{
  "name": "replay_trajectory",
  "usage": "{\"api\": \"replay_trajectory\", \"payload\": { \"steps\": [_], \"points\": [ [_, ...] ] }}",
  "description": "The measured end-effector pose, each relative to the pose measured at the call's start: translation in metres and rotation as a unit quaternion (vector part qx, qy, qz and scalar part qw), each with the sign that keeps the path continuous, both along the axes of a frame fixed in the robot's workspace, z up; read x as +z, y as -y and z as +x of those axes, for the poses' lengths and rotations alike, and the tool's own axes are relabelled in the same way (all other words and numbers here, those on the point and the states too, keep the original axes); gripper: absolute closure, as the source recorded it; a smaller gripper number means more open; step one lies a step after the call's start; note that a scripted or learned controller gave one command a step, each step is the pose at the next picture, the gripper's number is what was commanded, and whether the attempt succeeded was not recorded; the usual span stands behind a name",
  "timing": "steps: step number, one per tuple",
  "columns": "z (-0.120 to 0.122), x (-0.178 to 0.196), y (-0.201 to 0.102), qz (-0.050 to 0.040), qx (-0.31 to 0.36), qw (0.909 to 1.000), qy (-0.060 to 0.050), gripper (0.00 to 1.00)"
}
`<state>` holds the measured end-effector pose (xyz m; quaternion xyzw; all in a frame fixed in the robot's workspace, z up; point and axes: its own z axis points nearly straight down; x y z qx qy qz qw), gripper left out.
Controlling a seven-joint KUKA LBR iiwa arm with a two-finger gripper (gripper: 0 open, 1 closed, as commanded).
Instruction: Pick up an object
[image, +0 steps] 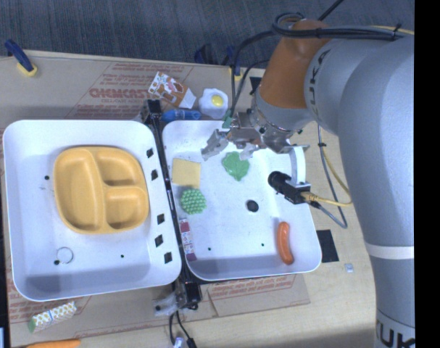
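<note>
The right bin (227, 263) holds a green leaf-shaped piece (236, 167), a yellow cheese slice (186, 172), a bumpy green ball (193, 201), an orange sausage (284, 242) and a small dark disc (252, 206). My gripper (230, 145) hangs over the bin's far middle, just above the far edge of the green leaf. Its grey fingers (212, 145) stand apart, open, with nothing gripped between them. The leaf lies on the bin floor, partly under the gripper body.
A yellow divided plate (104, 188) lies in the left bin (24, 267). Behind the bins sit a toy fried egg (214, 101), a small printed packet (165, 87) and a blue item (180, 114). A black plug with a cable (286, 185) hangs off the wrist.
</note>
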<state>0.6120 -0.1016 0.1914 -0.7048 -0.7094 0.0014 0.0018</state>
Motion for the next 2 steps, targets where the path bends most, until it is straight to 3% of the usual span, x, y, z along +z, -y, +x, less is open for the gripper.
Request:
{"api": "replay_trajectory", "payload": {
  "steps": [1,2],
  "points": [
    [0.043,-0.093,0.061,-0.0007,-0.016,0.9999,-0.001,0.0],
    [0.045,-0.081,0.06,-0.0004,-0.014,0.9999,0.0,1.0]
  ]
}}
